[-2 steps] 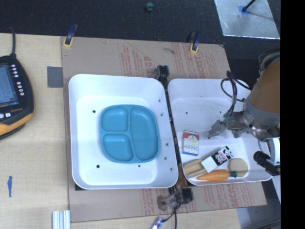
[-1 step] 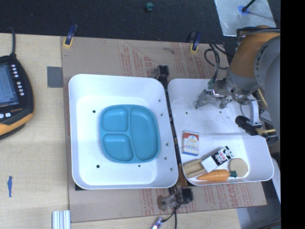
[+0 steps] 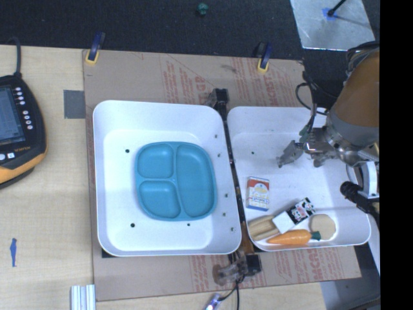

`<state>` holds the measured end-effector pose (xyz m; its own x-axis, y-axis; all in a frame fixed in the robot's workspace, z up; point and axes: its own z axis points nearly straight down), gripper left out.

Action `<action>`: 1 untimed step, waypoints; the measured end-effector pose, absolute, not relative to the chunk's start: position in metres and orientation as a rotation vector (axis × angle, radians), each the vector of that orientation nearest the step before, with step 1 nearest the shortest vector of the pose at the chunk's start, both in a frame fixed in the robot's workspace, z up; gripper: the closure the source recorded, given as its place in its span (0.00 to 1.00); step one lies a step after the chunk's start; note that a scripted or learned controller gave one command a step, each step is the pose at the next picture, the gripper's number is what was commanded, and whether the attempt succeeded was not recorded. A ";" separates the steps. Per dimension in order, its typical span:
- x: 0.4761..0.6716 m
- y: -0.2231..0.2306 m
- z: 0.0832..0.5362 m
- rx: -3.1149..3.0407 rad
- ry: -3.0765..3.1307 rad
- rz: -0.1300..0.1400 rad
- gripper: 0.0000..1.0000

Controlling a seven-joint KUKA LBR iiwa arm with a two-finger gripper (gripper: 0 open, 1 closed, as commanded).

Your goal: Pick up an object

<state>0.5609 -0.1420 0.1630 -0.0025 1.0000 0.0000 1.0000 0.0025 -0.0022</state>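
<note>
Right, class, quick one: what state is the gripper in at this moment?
Gripper: open, holding nothing, above the right bin, apart from the small card box.

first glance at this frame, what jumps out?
The blue divided plate sits alone in the middle of the left bin. In the right bin the small items crowd the near edge: a carrot, a small card box and a black-and-white block. The arm's pincer hangs over that bin's upper part, apart from all of them.
</note>
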 end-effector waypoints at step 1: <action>0.543 -0.094 0.109 -2.212 -2.227 0.005 0.00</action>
<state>0.5433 -0.0943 0.1086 -0.0067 1.0000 -0.0004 1.0000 0.0067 -0.0044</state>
